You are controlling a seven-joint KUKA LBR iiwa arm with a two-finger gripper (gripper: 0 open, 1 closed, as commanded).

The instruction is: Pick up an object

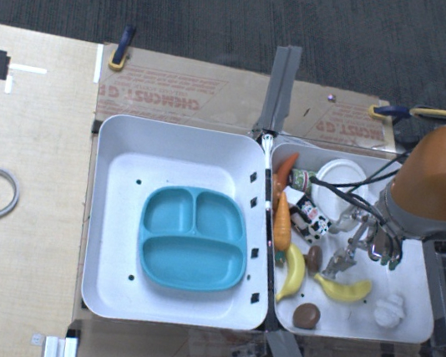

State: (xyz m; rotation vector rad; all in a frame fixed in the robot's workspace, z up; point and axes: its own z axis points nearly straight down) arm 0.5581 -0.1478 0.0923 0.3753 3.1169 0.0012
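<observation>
Tool (pixel 346 260) positioned low inside the right bin (pixel 414 328), directly above the near end of a banana (pixel 344 289) lying on the bin floor. Opening of the tool not resolvable at this angle and scale; impossible to tell whether parted or closed. Nothing visibly lifted clear of the bin floor, so pickup judged not yet complete.

Candidate objects all in the right bin: second banana (pixel 293 274) and carrot (pixel 283 222) along the left wall, brown round item (pixel 307 315) near the front edge, small cow-patterned toy (pixel 312 220) toward the middle, white plate (pixel 344 175) at the back, pale crumpled item (pixel 389 310) at the front right.

Left bin (pixel 100 280) holding a blue divided tray (pixel 193 238), untouched.

Progress estimate: approach and descent apparently done; secure grip, lift and clearance from the bin remaining. Contact with the banana probable but unconfirmed.
</observation>
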